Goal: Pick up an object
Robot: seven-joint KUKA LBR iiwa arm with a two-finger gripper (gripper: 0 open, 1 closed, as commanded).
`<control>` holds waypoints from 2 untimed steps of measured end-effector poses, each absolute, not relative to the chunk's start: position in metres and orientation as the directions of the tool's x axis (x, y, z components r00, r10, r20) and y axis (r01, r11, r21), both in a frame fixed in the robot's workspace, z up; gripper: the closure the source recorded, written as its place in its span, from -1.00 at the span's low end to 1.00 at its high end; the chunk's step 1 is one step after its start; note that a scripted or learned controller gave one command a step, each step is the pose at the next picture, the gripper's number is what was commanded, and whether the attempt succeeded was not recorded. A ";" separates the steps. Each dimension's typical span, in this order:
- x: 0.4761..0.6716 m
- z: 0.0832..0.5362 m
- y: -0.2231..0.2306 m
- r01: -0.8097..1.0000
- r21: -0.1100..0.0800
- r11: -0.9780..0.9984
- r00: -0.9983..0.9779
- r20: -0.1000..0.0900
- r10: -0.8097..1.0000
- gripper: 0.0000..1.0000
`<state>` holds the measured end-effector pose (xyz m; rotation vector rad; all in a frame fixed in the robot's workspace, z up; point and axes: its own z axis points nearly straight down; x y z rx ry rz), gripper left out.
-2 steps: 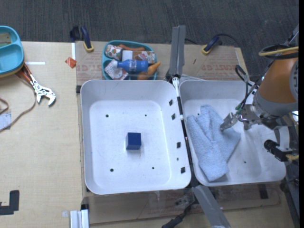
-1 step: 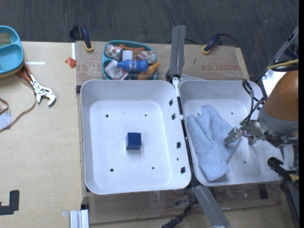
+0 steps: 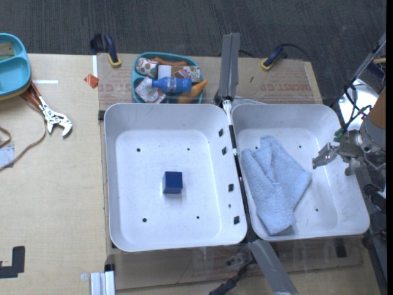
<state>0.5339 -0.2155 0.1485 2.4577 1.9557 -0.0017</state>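
2 smooth, glossy white plastic bins (image 3: 116, 183); soft, napped pale-blue cloth towel (image 3: 276, 183); matt blue block (image 3: 173, 182); shiny metal wrench (image 3: 54, 120); matt wooden bench (image 3: 49, 214).

A wrench (image 3: 54, 120) is lying on the desk (image 3: 55, 214) at left, near a blue tray (image 3: 12, 66). A tub (image 3: 167, 78) of clutter is sitting behind the left bin (image 3: 116, 183).
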 end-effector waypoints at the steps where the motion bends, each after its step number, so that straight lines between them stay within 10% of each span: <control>1: 0.504 0.171 -0.152 0.971 -0.002 -0.239 0.239 0.000 0.971 -1.00; 2: 0.545 0.163 -0.188 0.953 -0.002 -0.302 0.302 -0.002 0.953 -1.00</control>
